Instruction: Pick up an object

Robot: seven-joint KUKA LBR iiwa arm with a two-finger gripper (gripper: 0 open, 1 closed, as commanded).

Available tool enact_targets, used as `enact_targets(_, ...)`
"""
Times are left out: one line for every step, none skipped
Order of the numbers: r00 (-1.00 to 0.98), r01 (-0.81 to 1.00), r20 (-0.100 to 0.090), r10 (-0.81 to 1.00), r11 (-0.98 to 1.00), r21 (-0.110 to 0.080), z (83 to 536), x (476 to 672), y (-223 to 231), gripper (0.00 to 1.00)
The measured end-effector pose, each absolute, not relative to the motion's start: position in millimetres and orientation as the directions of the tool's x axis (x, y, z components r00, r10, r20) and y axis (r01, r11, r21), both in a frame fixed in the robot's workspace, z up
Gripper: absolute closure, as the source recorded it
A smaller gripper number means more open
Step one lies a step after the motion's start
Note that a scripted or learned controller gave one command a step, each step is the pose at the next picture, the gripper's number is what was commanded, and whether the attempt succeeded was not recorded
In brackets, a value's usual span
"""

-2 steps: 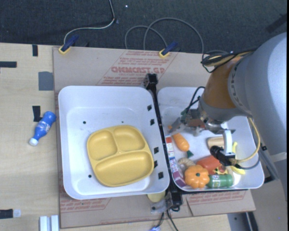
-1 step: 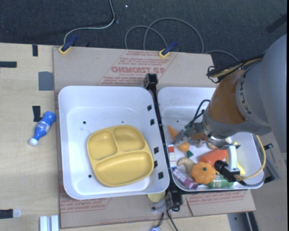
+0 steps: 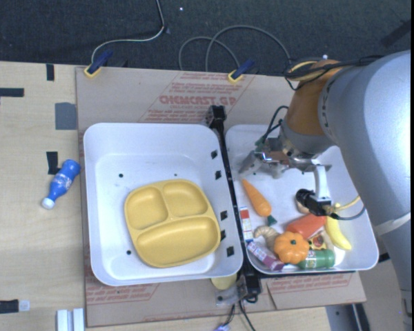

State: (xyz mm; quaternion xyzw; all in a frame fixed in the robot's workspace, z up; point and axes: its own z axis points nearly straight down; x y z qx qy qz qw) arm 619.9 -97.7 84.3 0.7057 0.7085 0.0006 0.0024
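My gripper (image 3: 261, 161) hangs low over the back left part of the right bin (image 3: 352, 178), below the orange band of the wrist. An orange carrot (image 3: 257, 197) lies just in front of it, apart from it. Further forward in the same bin lie an orange pumpkin (image 3: 291, 247), a red piece (image 3: 307, 224), a yellow banana (image 3: 339, 234), a green bottle (image 3: 318, 259), a beige piece (image 3: 265, 232) and a pink-purple packet (image 3: 261, 254). I see nothing held in the gripper.
The left bin (image 3: 103, 150) holds a yellow divided plate (image 3: 172, 223). A blue bottle (image 3: 61, 182) lies on the bench left of the bins. A black divider (image 3: 224, 164) runs between the bins. The grey arm covers the right bin's far right side.
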Motion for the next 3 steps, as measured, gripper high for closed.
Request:
enact_targets(-0.001,1.000,-0.004,1.000,0.001,0.008,85.3,566.1,-97.6,0.00)
enact_targets(0.002,1.000,-0.002,1.000,-0.002,0.008,85.8,509.0,-148.0,0.00)
enact_targets(0.004,1.000,-0.009,1.000,-0.004,0.008,237.1,498.4,-222.4,0.00)
